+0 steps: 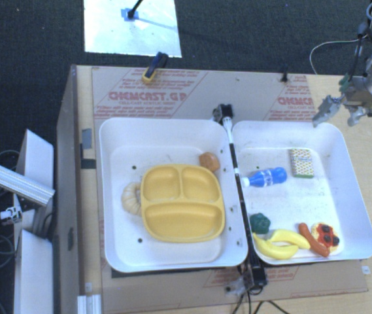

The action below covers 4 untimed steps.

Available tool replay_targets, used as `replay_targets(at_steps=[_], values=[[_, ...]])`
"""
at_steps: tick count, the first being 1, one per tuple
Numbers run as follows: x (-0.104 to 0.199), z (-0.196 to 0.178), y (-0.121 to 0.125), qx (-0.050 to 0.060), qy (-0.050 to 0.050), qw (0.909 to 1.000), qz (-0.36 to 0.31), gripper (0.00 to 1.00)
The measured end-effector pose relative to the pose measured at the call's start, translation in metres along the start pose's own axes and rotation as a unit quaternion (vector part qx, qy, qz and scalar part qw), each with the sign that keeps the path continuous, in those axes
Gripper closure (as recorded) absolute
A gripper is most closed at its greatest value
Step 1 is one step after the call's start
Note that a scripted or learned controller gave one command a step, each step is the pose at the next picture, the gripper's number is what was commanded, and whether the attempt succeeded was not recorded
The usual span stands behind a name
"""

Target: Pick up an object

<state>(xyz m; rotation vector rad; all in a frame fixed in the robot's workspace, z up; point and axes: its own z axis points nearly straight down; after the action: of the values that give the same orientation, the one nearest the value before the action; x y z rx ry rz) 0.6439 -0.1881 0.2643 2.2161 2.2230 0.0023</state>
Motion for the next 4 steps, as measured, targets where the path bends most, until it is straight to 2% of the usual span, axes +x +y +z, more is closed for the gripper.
replay_targets(at_steps=[1, 2, 3, 4], values=[[-0.018, 0.104, 0.024, 0.002, 0.0, 1.0, 0.0, 0.0], [-0.018, 0.18, -0.018, 0.001, 0.0, 1.0, 0.001, 0.0], [-0.019, 0.169, -0.017, -0.001, 0.0, 1.0, 0.0, 1.0], [0.023, 0.165, -0.066, -0.004, -0.008, 1.0, 0.004, 1.0]])
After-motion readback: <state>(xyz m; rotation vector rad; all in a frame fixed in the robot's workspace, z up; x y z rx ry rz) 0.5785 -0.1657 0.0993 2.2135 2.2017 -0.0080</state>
